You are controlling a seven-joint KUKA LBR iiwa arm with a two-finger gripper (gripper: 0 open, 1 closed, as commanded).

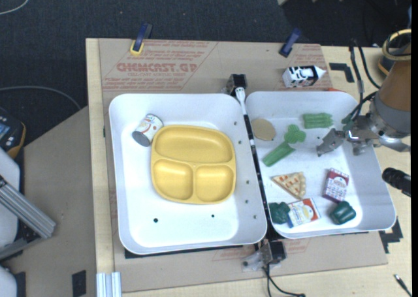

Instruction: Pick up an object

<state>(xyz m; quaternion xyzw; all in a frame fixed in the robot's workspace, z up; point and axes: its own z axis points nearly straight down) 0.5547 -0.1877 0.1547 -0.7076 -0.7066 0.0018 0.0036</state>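
Bins side by side on a cardboard-topped bench, seen from the fixed overhead camera: the left bin (pixel 124 178) carries a yellow divided plate (pixel 193 164) with a small tipped cup (pixel 146 129) just beside its upper left corner. The right bin (pixel 379 178) holds the scatter of candidates for pickup: a tan disc (pixel 264 129), a green block (pixel 317 120), a green broccoli-like toy (pixel 286 145), a pizza slice (pixel 290 183), a red-and-white packet (pixel 336 187), a dark green piece (pixel 343 212), and a second dark green piece (pixel 279 211) touching a small printed card (pixel 303 211) near the front wall.

The grey arm enters from the right, and its gripper (pixel 333 140) hangs over the upper right part of the right bin, between the green block and the red-and-white packet, with nothing visible between its fingers (pixel 324 146); whether they stand apart or together cannot be told at this angle.

Judged from this, the approach step is in hand and no object is yet taken. The next move likely calls for settling over one target, the packet or the block being nearest, and descending squarely enough to straddle it without nudging it against the bin wall.
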